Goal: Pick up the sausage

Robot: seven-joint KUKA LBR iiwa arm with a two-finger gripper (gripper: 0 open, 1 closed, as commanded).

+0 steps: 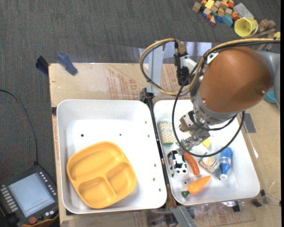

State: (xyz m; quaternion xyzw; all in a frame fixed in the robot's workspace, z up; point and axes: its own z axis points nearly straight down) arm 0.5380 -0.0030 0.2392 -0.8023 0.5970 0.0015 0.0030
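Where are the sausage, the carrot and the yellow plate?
sausage [191,163], camera view, middle of its red body.
carrot [199,185], camera view, middle of its orange part.
plate [83,159], camera view, bare floor of its big compartment.

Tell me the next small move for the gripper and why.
Probably a short drop straight down toward the sausage. The gripper hovers in the right bin just above the sausage's upper end, and nothing shows between its fingers. The sausage lies tight between the cow toy and the carrot, so the descent should be careful.
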